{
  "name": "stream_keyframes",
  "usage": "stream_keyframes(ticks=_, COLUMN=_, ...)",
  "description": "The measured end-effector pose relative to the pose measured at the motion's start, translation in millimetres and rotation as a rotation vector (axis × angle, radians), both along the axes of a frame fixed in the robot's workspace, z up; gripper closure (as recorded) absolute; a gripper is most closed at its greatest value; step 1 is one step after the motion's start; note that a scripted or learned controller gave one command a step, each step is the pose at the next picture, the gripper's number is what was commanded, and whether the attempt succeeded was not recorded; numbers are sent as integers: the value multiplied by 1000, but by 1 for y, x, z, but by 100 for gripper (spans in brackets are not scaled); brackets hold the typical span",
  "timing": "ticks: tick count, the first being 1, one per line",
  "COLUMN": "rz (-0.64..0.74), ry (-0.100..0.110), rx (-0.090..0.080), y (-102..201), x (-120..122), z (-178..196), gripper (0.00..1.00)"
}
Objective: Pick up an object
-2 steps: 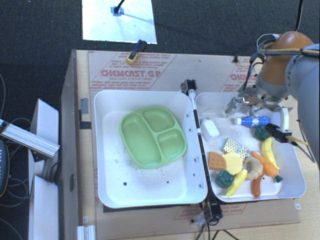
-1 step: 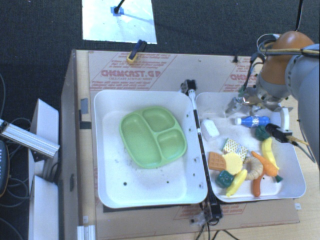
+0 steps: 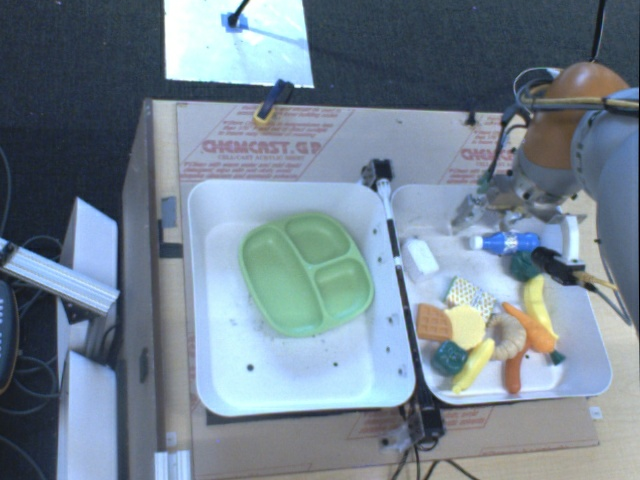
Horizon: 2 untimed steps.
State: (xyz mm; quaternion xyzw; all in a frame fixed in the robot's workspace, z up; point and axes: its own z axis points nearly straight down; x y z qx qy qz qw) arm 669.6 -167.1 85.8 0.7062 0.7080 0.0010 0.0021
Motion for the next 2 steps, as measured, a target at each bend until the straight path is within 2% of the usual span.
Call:
stream_keyframes(ticks=1, rz=0, ry=0, rx=0, y=-3, x=0, z=0, gripper=0)
stream_keyframes(ticks=2, rz=-1, ry=0, rx=0, y=-31, x=0, z=0, gripper=0)
